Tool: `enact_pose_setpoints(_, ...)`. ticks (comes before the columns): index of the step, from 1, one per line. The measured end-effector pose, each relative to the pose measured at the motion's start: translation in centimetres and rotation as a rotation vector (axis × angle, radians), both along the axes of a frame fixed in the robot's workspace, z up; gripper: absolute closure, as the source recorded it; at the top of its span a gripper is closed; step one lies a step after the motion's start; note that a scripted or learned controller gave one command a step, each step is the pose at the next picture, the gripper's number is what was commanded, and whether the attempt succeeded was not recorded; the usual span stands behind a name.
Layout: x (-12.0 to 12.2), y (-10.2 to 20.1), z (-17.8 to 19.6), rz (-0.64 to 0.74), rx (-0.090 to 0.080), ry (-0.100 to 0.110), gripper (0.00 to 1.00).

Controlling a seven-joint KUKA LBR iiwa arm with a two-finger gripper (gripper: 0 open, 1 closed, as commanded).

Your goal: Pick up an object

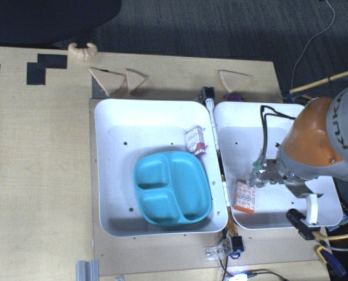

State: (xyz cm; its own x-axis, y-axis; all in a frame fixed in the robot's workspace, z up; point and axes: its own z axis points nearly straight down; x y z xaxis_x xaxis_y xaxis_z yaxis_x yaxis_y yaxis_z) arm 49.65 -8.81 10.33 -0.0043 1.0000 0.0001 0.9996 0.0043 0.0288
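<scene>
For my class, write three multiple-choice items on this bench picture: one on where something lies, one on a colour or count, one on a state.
1. Where does the divided plate lie?
A. in the left bin
B. in the right bin
C. on the bench outside both bins

2. What colour is that plate?
A. red
B. turquoise blue
C. yellow

3. How does the orange and white packet lie in the right bin?
A. flat on the bin floor
B. hanging over the bin's rim
C. stacked on the plate

Key: 1 A, the plate fills the left bin's floor. 2 B, its whole surface is turquoise. 3 A, it lies on the floor beside the gripper.
</scene>
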Motion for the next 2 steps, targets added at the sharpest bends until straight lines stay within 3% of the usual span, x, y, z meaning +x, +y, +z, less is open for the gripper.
enact_pose_setpoints(1, 4.6, -7.4, 1.0, -0.003, -0.002, 0.025, 1.00)
enact_pose_setpoints(2, 13.1, -2.9, 6.3, 0.002, 0.000, 0.023, 1.00)
